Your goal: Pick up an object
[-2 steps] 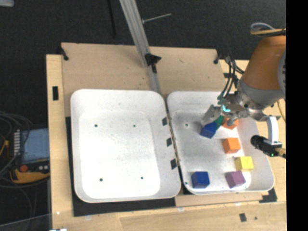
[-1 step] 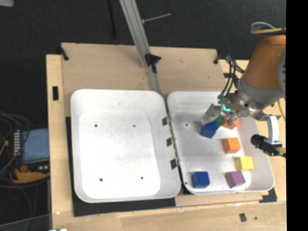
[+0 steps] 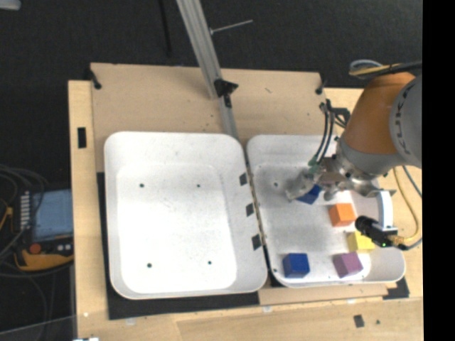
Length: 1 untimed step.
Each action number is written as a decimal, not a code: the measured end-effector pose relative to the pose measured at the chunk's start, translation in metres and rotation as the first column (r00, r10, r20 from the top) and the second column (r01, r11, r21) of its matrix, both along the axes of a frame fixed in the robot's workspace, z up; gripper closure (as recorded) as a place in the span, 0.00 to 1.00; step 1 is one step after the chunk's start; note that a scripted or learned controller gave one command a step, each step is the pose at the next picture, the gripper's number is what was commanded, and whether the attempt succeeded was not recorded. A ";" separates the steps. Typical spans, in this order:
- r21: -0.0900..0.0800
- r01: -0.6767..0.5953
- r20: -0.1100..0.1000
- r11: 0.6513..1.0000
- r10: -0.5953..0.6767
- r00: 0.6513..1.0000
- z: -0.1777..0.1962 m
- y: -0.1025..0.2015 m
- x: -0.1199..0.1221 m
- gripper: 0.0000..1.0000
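Low over the upper middle of the right bin (image 3: 284, 148) is my gripper (image 3: 301, 189), hanging from the grey and orange arm that enters from the right. A small blue block (image 3: 309, 197) peeks out right under the gripper's tip, partly hidden by it. I cannot see whether it is gripped or only lying beneath. An orange cube (image 3: 343, 214) lies just right of it. A yellow block (image 3: 360, 241), a purple cube (image 3: 347, 263) and a blue cube (image 3: 296, 264) sit along the bin's near side.
The left bin (image 3: 178, 212) lies beside the right one, their rims meeting at about the middle of the bench. A slanted metal pole (image 3: 202, 41) rises behind the bins. Cables hang along the arm at the right.
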<state>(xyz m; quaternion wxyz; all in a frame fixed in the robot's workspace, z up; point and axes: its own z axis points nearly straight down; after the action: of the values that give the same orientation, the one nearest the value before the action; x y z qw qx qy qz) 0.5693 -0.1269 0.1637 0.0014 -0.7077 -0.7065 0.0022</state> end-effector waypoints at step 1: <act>0.000 0.000 0.001 1.000 0.000 1.000 -0.044 -0.006 -0.005 0.00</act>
<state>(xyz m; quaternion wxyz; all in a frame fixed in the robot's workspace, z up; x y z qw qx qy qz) 0.5638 -0.1329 0.1193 0.0012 -0.7079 -0.7064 0.0020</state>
